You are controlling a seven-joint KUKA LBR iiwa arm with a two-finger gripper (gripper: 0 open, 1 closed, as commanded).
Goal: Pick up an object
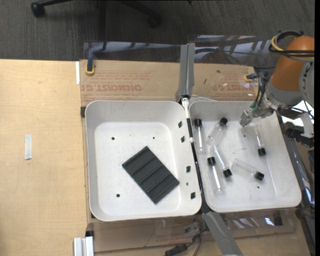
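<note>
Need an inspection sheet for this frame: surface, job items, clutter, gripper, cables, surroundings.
Surface: wooden bench with cardboard under two white bins.
Job's things: clear tubes with black caps scattered in the right bin; a dark ribbed block lies askew in the left bin.
Clutter: small pale strip on the bench.
Gripper: gripper over the right bin's far side, holding nothing visible.
Cables: bundle at the wrist.
Surroundings: dark carpet, chair base.

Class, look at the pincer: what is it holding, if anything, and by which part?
Nothing shows between the pincer tips; it hovers above the right bin.
</note>
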